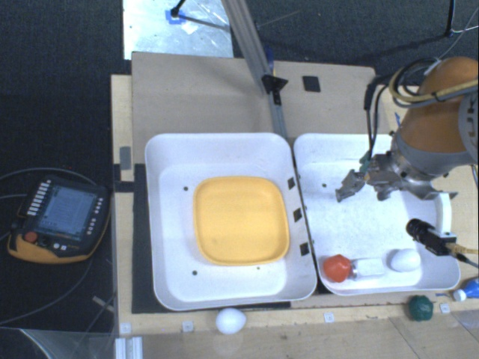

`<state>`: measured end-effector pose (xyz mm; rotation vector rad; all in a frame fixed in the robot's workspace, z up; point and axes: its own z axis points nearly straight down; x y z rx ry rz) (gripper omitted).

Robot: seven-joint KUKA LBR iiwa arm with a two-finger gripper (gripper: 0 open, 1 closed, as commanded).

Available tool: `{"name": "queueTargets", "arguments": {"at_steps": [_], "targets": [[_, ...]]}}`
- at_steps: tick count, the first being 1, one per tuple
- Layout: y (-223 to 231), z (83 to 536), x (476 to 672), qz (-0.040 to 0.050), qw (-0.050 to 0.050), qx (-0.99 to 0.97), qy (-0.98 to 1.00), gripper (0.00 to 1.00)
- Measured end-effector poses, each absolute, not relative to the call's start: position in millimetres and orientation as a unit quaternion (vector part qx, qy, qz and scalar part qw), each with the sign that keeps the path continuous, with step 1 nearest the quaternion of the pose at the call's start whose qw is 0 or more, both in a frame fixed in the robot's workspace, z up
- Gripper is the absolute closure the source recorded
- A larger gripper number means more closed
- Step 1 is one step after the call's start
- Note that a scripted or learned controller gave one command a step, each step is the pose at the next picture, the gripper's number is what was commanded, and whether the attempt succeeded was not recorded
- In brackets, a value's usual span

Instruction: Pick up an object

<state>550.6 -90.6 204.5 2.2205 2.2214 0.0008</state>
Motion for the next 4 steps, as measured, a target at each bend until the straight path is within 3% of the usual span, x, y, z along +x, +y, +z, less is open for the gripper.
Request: {"name": "queueTargets", "arguments": {"at_steps": [2, 3, 4], "targets": [[-108.1, 100.4, 554.9, -0.0013, -0.002, 0.707, 0.707, 0.0], [-108.0, 90.0, 555.0, 0.0001, 0.0, 0.707, 0.707, 0.0], [-108.1, 101.0, 555.6, 0.0007, 0.001, 0.707, 0.707, 1.0]]}}
